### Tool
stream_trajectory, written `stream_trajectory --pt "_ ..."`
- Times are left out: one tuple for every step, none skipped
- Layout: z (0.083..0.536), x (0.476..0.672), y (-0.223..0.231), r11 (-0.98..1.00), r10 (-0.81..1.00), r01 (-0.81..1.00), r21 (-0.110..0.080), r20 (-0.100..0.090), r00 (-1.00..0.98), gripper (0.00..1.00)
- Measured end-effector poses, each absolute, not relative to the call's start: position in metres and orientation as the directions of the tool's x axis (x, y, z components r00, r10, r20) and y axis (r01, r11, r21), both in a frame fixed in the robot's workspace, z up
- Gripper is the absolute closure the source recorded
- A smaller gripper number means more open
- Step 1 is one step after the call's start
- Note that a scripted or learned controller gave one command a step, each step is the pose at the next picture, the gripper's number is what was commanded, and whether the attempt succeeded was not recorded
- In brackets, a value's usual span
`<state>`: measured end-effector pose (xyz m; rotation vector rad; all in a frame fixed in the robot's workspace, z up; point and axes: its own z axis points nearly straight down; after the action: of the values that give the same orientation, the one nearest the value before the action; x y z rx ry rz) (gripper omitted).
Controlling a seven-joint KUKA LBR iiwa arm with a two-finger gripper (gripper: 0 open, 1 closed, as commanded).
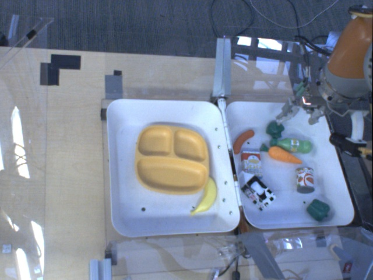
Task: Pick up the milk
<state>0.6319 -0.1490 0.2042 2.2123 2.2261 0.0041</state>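
**Lining up on the milk**

On the pale wooden tabletop, we find the cow-print milk carton lying near the right bin's front-left corner. Farther back, our pincer hangs spread open and empty; we should descend squarely, clear of the small red-and-white carton.

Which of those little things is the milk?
Look in the right bin, along its left side. Below the sausage stands a small red-and-white box, and just below that lies the milk: a white carton with black cow patches, the only black-and-white thing there.
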Motion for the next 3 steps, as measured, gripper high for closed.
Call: stream_trajectory --pt "0.087 0.607 -0.088 -0.212 0.977 0.977 0.008 0.002 0.212 0.00" --pt "0.088 0.533 -0.087 -0.243 0.970 0.970 0.009 0.003 0.243 0.00" --pt "0.207 0.488 -0.140 -0.324 0.946 0.946 0.005 0.001 0.324 0.00"
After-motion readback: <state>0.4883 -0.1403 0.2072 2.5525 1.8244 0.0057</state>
